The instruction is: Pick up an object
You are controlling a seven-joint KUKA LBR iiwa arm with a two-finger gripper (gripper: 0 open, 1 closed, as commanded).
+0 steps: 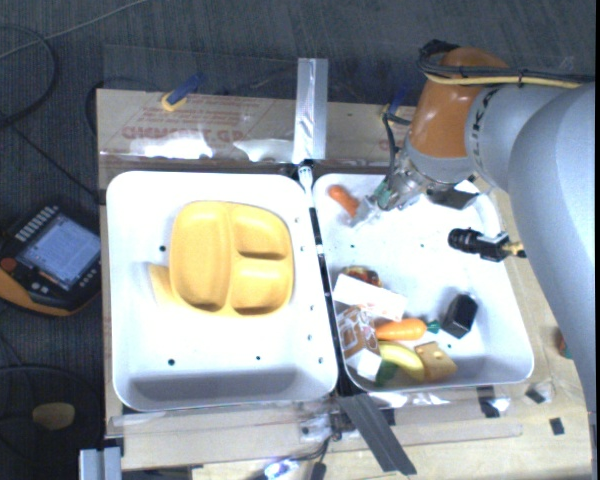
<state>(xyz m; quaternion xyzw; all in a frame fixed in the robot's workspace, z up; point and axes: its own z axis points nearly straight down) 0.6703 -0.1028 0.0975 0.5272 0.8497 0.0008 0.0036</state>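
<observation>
Small orange oblong toy [344, 200] lies at the right-hand white bin's [500, 343] far-left corner as I bring the jaws [385, 199] down just beside it; their opening I cannot tell. Next, I judge, a short sideways correction.

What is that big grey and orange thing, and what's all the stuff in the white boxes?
That is a robot arm, seen by a camera looking down from above. At its tip is a gripper, its "hand" for picking things up. It hangs over the right white bin, close to a small orange object. I can't tell if it is holding anything. Lower down in that bin lie a toy carrot, a banana, a black block and some other bits. The left bin holds a yellow divided tray.
</observation>
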